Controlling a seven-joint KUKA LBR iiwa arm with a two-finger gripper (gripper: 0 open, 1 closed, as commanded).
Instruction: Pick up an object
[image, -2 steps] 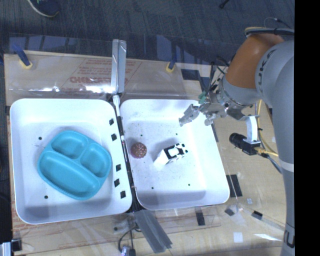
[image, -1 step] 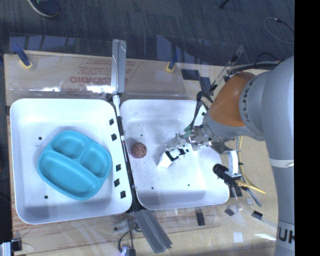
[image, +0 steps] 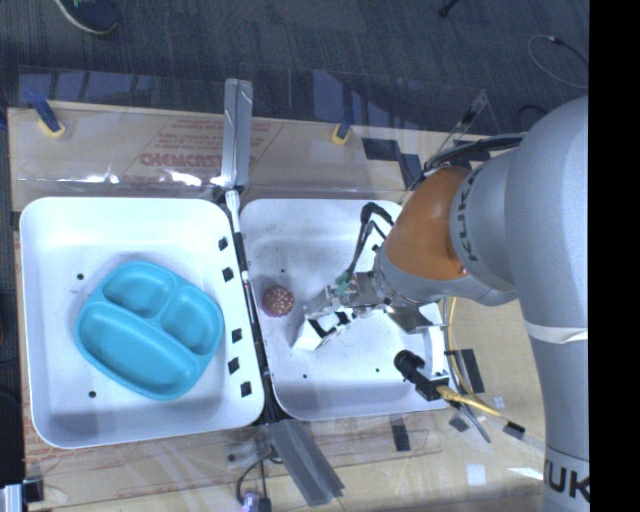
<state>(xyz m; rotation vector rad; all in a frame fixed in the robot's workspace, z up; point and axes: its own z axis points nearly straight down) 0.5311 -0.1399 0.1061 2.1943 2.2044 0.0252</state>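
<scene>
On the desk (image: 150, 465) the two bins sit side by side, the left bin (image: 40, 300) at nine o'clock and the right bin (image: 330, 395) at three. The arm (image: 540, 220) enters from three o'clock, cut off by the frame at its lower end, and its bulk hides the right bin's three o'clock wall and corner. A blue plate (image: 150, 325) with three wells lies flat in the middle of the left bin, tilted toward seven o'clock and clear of the walls. In the right bin the claw (image: 325, 322) is down near the floor at the centre. It reads as a tangle of white and black parts, and I cannot tell whether it is released or clenched. A pale bit at its seven o'clock may be part of it or a loose thing; that is unclear too. The ball (image: 277, 298), small and reddish-brown, rests on the bin floor just beside the claw at its ten o'clock, apart from it and near the nine o'clock wall. The orange band (image: 430, 235) looms over the bin's two o'clock. At twelve, a clear sheet (image: 150, 150) carries red lettering too blurred to read.
</scene>
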